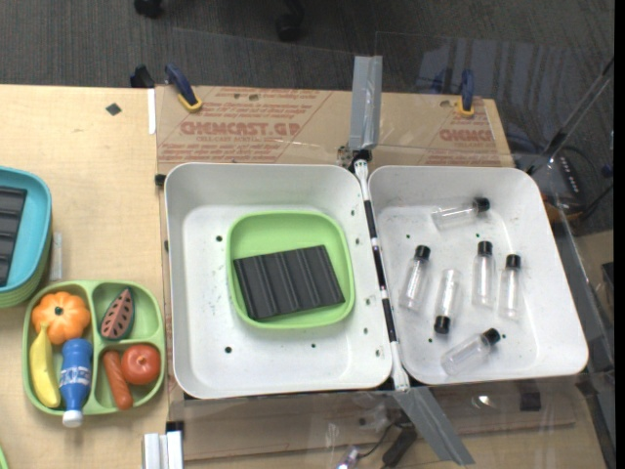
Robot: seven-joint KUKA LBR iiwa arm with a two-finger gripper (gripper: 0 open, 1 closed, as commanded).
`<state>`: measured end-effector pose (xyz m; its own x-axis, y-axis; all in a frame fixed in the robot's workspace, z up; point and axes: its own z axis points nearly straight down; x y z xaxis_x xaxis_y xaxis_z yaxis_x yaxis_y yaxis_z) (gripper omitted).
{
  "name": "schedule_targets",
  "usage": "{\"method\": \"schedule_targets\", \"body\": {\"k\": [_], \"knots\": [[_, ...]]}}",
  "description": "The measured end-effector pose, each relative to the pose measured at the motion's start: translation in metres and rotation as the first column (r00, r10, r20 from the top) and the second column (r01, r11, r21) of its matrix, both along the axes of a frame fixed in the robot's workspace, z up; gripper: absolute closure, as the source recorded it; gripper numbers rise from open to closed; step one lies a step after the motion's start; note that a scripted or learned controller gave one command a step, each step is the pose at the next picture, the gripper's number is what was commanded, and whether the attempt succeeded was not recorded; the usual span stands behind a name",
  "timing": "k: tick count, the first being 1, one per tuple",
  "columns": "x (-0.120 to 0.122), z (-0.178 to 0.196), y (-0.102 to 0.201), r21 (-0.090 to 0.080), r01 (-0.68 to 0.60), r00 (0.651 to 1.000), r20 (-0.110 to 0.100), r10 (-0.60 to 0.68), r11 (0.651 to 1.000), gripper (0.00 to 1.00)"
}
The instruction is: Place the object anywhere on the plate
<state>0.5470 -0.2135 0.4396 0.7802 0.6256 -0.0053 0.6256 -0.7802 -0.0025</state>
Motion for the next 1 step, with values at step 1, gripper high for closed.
{"method": "schedule_targets", "body": {"k": [1], "knots": [[0.0000, 0.0000, 0.0000, 0.000, 0.000, 1.000, 0.000, 0.000, 1.000, 0.00]]}}
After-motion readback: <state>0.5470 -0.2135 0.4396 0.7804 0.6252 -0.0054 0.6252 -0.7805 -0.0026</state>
